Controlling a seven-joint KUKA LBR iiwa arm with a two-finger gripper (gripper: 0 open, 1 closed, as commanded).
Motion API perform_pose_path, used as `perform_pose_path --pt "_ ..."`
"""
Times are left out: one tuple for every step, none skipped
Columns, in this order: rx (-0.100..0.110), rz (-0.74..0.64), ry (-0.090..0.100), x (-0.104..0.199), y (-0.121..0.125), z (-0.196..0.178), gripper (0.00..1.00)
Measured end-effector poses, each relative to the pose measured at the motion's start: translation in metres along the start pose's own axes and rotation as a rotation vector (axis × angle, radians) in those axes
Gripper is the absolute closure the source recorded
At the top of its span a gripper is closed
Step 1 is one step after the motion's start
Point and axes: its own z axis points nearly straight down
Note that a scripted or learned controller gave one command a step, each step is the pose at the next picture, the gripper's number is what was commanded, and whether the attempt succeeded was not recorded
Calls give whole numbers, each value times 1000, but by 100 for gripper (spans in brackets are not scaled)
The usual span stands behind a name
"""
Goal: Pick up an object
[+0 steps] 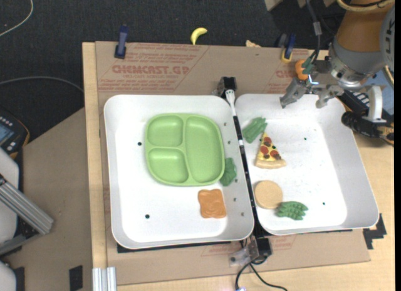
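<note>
The left shallow white bin (125,158) holds a green three-compartment plastic tray (185,149), with a small green leafy piece (229,172) just beside its right edge and an orange waffle-like square (212,203) nearer the front. In the right shallow white bin (338,170), a green pod-shaped piece (254,128) lies behind a toy pizza slice (269,152). Before the slice sit a tan round disc (267,194) and a green leafy sprig (291,209) touching it.

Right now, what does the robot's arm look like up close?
The arm is grey and rounded, with a broad orange band above its wrist. Dark cables loop beside it. Its two-finger metal gripper is silvery grey, with a small orange spot near its base.
</note>
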Motion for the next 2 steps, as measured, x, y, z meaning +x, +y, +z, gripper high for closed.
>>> perform_pose_path --pt "9 0 3 41 -65 37 0" --pt "5 -7 4 116 -94 36 0"
